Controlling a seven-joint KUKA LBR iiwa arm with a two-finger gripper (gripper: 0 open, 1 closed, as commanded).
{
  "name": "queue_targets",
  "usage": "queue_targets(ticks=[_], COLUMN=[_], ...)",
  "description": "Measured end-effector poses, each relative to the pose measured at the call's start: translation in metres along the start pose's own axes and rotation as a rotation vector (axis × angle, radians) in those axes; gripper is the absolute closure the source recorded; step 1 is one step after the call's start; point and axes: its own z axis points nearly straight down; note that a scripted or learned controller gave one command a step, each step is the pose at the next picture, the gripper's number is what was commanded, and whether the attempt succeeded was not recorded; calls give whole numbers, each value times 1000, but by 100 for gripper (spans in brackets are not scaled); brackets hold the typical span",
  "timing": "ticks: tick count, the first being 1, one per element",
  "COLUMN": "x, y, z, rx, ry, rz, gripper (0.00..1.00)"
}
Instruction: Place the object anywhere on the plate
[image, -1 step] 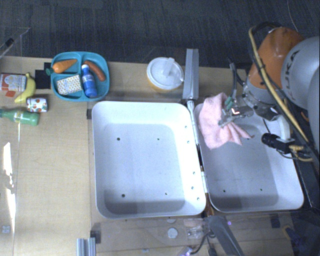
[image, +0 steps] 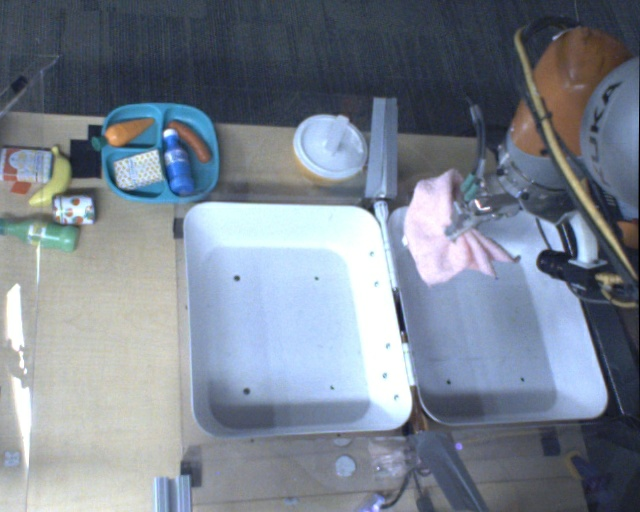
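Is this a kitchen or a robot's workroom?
Probably a robot workroom or lab, not a kitchen. A robot arm reaches over two white bins on a bench, its gripper at a pink cloth. The food in the blue tray looks like toys.

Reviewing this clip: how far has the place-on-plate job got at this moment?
Nothing looks placed yet. In hand: the end effector sits over the pink cloth at the far left corner of the right bin; whether it grips the cloth I cannot tell. Left: carrying the cloth to a plate, perhaps the blue divided plate beyond the left bin, and setting it down.
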Motion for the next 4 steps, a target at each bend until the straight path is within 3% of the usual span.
queue_targets(ticks=[1,3,4], x=[57,142,193], y=[13,26,27], z=[-5,-4,-14], rx=[1,-3,-4], ry=[1,1,1], rz=[-404,-1207,-1317], gripper=[100,100,100])
